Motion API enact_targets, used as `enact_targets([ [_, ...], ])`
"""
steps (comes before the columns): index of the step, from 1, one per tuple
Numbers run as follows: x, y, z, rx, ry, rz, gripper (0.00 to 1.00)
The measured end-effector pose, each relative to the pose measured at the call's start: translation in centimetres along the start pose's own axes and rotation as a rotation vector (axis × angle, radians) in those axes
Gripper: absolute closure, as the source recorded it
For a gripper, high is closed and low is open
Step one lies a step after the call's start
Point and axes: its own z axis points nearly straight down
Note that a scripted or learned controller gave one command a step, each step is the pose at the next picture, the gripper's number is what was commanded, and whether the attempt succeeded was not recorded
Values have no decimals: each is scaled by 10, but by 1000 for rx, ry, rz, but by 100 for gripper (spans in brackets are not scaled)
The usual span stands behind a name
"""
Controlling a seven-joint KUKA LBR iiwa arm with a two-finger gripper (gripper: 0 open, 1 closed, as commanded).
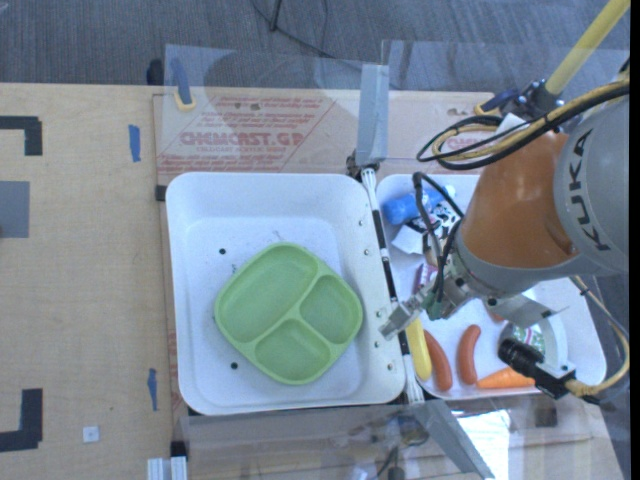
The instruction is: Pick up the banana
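Camera view: arm [520, 218] bent low over right bin [585, 353], beside banana [417, 348].

The banana [415, 346] was a yellow, slender fruit, seen only in part — its upper end passed under the robot's wrist. It lay in the right-hand bin [585, 353], at that bin's near left corner, lengthwise against the left wall and roughly parallel to it. It rested flat on the bin floor, not lifted. Its lower end tapered toward the front rim — just beside an orange-red piece on its right.
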Motion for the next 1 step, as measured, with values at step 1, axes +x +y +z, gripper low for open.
enact_targets([
  [1,10,5,0,0,0,18,0],
])
